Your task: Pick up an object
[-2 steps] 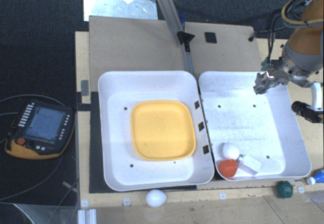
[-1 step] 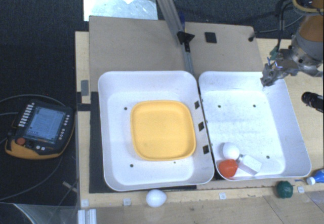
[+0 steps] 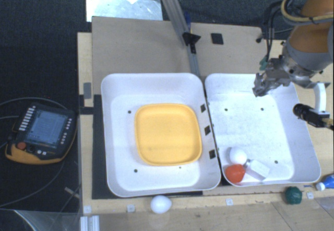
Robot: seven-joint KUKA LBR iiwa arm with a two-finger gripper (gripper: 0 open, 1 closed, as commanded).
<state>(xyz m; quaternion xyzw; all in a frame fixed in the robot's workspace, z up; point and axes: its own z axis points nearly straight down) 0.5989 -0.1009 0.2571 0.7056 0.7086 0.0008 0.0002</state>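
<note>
A tan bench (image 3: pixel 146 47) sits on dark carpet and bears two shallow white bins side by side. The left bin (image 3: pixel 117 94) holds a yellow plate (image 3: pixel 168 134), square with rounded corners, lying flat near its middle. The right bin (image 3: pixel 292 136) adjoins the left one along a shared edge and serves as the landmark here.

The arm (image 3: pixel 310 31) (grey, with an orange band at the wrist) reaches in over the right bin's far right corner. The gripper (image 3: pixel 261 88) hangs above the bin's far edge, pointing down; whether its jaws are open or closed I cannot tell, and nothing shows between them.

In the right bin's near left corner lie a white ball (image 3: pixel 238 155), an orange ball (image 3: pixel 235 173) touching it on the near side, and a small white block (image 3: pixel 257 169) just beside both. All three are well apart from the gripper.

Outside the right bin, on the bench just past its near right corner, rests a dark green ball (image 3: pixel 293 195). A white egg (image 3: pixel 160 204) lies on the bench near the left bin's near edge. A pendant (image 3: pixel 42 136) lies on the carpet, far left of both bins.
</note>
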